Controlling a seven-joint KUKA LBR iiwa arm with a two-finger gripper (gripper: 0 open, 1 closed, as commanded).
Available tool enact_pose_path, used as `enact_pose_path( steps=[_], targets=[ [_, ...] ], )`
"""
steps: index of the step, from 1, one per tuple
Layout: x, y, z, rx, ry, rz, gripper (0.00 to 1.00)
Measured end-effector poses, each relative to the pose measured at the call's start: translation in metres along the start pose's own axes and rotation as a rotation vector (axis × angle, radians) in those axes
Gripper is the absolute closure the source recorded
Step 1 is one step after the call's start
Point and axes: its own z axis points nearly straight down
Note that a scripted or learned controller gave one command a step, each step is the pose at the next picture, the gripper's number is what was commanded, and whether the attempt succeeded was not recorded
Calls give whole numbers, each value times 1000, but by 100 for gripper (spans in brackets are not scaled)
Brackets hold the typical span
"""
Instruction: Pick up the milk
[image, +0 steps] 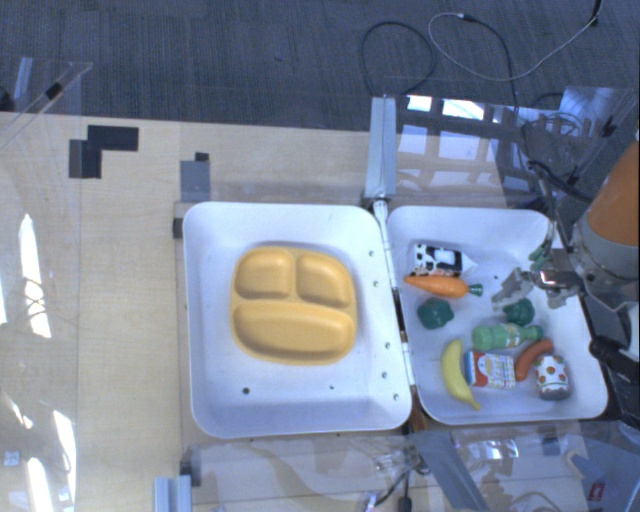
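Note:
The milk (440, 260) is a small carton with black and white cow patches, lying on its side at the back left of the right bin (500, 222). An orange carrot (437, 286) lies right against its near side. My gripper (522, 285) hangs over the right half of the same bin, well to the right of the milk and apart from it, just above a small green item (519, 311). I see nothing held in it.
The right bin also holds a dark green vegetable (434, 315), a banana (457, 373), a green bottle (505, 335), a red and white carton (490, 369), a sausage (533, 357) and a can (551, 375). A yellow divided tray (295, 304) lies in the left bin (210, 330).

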Motion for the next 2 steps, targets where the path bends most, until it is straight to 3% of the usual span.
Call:
enact_pose_path(
  steps=[1,2],
  targets=[
    [20,53,105,-8,0,164,0],
    [12,122,108,84,6,286,0]
  ],
)
